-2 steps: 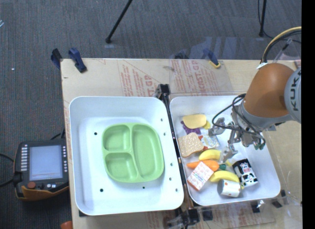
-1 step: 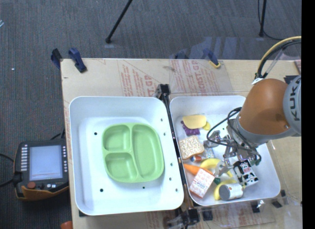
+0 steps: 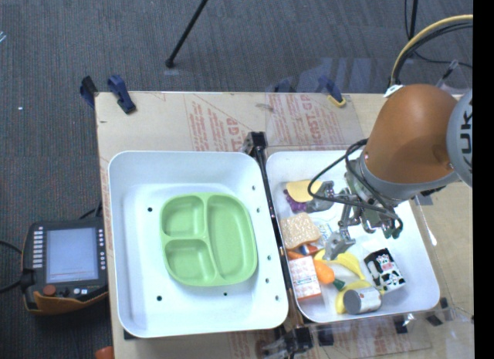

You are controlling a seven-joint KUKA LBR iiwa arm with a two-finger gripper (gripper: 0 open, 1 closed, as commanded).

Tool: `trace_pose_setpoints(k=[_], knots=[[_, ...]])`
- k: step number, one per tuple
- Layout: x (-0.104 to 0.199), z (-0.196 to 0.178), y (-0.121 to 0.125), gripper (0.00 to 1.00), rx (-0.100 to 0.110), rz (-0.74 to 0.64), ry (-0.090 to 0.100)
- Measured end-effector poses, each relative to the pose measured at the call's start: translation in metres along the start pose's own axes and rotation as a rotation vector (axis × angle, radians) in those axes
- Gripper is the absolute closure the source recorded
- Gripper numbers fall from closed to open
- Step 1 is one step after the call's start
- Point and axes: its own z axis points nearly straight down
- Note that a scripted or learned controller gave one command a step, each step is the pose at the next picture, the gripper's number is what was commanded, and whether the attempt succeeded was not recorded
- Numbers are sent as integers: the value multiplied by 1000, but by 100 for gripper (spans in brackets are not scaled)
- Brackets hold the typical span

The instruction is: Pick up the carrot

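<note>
Two white bins sitting side by side on the bench: left bin [image 3: 127, 195] holding 1 green tray [image 3: 208, 239] w/ 3 compartments; right bin [image 3: 421, 272] holding the clutter. Counting in the right bin: 1 carrot [image 3: 325, 273], orange, lying near the front-left, just beside 1 orange carton [image 3: 306, 279] on its left and touching 1 banana [image 3: 346, 264] on its right; 1 cracker-like square [image 3: 299, 231] behind the carton; 1 yellow-and-purple item [image 3: 297, 193] toward the back; 1 grey can [image 3: 360, 300] lying at the front; 1 black-and-white box [image 3: 384, 269] right of the banana. Arm is reaching in from the right, orange band over the bin; gripper [image 3: 345, 235] is hanging above the banana, behind-right of the carrot, not touching it; fingers look spread apart, nothing between them. 1 handheld pendant [image 3: 65, 261] sitting left of the bench.
</note>
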Motion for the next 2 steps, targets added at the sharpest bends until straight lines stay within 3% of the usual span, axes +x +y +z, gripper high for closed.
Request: trace_pose_setpoints(k=[1,2], knots=[[44,94,-20,0,-1,-23,18],[49,101,-31,0,1,341,14]])
